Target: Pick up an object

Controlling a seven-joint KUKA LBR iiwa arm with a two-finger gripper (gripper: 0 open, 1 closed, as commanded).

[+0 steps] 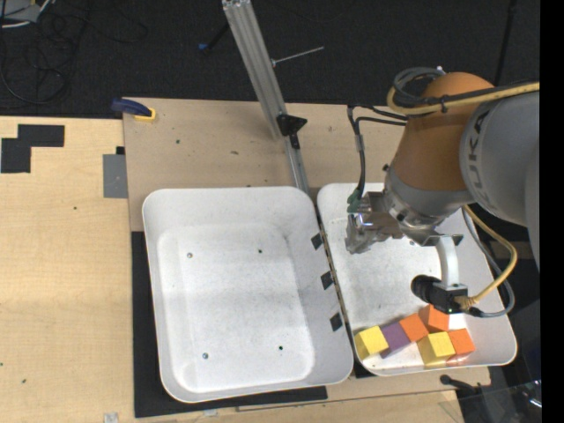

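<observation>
Several small blocks lie clustered in the near corner of the right bin (381,291): a yellow block (372,340), a purple block (397,343) beside it, an orange block (412,329), another orange block (438,318), a second yellow block (435,349) and an orange one (461,343) at the rim. My gripper (359,234) hangs over the far left part of the right bin, close to the divider between the bins, well away from the blocks. I see no block at the gripper.
The left bin (231,194) sits beside the right one, with black clips (325,279) along the shared edge. A slanted aluminium rail (261,69) rises behind the bins. The arm's black cable fitting (432,289) hangs just above the blocks.
</observation>
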